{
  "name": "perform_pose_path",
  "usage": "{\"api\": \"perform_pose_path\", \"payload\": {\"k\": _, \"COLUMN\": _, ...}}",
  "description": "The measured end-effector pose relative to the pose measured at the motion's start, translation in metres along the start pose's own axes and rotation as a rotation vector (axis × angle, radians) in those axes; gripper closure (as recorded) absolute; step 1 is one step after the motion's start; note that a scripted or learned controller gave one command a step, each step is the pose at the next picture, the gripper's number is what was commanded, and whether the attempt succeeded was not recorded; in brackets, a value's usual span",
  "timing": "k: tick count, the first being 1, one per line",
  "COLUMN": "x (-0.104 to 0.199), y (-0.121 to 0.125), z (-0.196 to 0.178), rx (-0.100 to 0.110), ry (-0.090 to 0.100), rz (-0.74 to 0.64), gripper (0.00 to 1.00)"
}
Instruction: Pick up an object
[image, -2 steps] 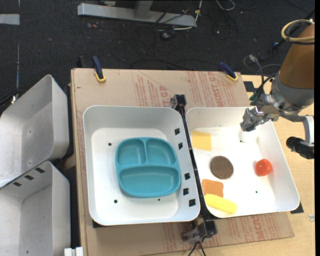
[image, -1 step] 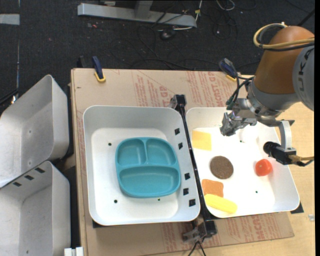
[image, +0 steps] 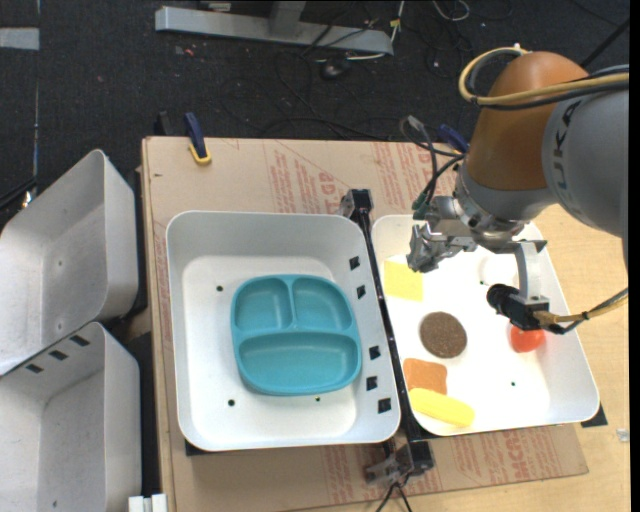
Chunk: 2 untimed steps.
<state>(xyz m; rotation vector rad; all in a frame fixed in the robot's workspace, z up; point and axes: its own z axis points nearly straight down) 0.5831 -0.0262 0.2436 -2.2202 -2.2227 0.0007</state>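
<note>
The arm (image: 560, 120) is reaching into the right bin (image: 560, 385), and its gripper (image: 428, 250) is hovering just above the yellow square (image: 404, 282); whether it is parted or closed, I cannot tell. Nothing is showing as lifted, so the pick is looking not yet done: descending, closing and raising are remaining.

Counting by size: two bins, left bin (image: 190, 300) holding one teal tray (image: 295, 333); then one brown disc (image: 442, 334), one yellow square, one yellow oblong (image: 443, 407), one orange piece (image: 426, 374), one red ball (image: 527, 338).
</note>
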Motion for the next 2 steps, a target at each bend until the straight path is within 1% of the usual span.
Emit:
{"api": "perform_pose_path", "payload": {"k": 1, "x": 0.059, "y": -0.015, "z": -0.003, "rx": 0.001, "ry": 0.003, "rz": -0.008, "gripper": 1.00}}
{"api": "perform_pose_path", "payload": {"k": 2, "x": 0.107, "y": -0.017, "z": -0.003, "rx": -0.001, "ry": 0.001, "rz": -0.007, "gripper": 1.00}}
